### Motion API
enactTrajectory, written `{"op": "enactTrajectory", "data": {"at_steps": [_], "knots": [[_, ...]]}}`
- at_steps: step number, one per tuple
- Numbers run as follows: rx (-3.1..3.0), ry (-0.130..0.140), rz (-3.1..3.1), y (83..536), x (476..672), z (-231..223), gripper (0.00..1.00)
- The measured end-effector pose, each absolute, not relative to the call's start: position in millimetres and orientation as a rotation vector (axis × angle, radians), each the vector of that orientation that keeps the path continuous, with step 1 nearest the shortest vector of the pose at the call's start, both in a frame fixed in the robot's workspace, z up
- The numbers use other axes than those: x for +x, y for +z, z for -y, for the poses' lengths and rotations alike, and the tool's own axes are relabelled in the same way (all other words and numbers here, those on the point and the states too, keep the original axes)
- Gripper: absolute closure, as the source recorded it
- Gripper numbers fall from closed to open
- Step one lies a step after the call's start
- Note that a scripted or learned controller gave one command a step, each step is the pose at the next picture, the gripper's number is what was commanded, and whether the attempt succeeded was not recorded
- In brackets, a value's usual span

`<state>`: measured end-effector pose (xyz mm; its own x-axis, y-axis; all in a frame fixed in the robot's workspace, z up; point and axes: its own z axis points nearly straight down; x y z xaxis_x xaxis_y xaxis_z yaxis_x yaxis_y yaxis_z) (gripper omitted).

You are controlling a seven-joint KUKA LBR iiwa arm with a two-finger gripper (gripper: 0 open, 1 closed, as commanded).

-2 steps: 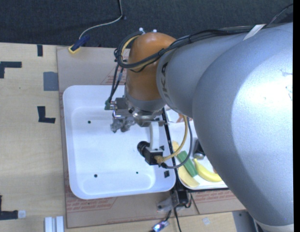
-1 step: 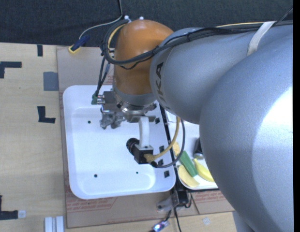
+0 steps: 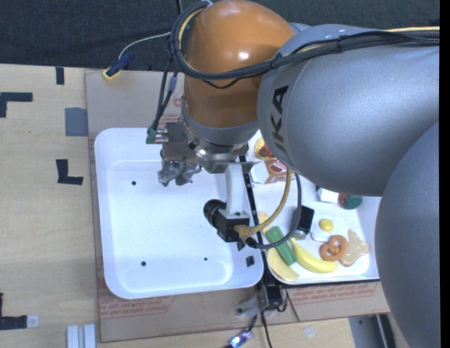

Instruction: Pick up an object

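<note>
The gripper (image 3: 176, 172) is small, grey and made of metal. It hangs over the left bin (image 3: 152, 230), toward 12 o'clock from the bin's middle. It looks knobby and dark from up here. I cannot tell if it is spread wide or pressed together, or if it touches the bin floor.

Above it sits the round orange band (image 3: 232, 56), smooth and shiny like a ball. The big grey arm (image 3: 356, 107) comes in from 3 o'clock. It is fat, round and smooth.

The left bin is white, shiny plastic with round corners and a low rim. A few tiny dark dots mark its flat floor.

The things to pick up lie in the right bin (image 3: 356, 272), at about 4 o'clock from the gripper and well apart from it. There is a yellow banana (image 3: 316, 262), long and curved. Just beside it, at 9 o'clock, lies a green stick-shaped toy (image 3: 284, 251). A brown ring like a donut (image 3: 332, 249) touches the banana's 1 o'clock end. A little yellow round thing (image 3: 325, 225) sits near the ring, at 12 o'clock from it. A red and green toy (image 3: 350, 201) lies farther up, half under the arm.

Both bins rest on flat brown cardboard (image 3: 131, 107).
</note>
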<state>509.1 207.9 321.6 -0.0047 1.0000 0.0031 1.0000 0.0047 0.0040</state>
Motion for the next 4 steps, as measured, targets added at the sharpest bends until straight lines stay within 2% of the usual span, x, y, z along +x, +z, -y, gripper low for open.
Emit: {"op": "enactTrajectory", "data": {"at_steps": [1, 2, 3, 4], "knots": [[2.22, -0.012, -2.228, 245.7, 498.9, -234.0, 1.0], [2.217, 0.005, -2.225, 314.0, 483.5, -233.8, 1.0], [2.219, -0.002, -2.226, 327.4, 483.2, -233.4, 1.0], [2.223, -0.017, -2.225, 243.4, 481.8, -232.5, 1.0]]}}
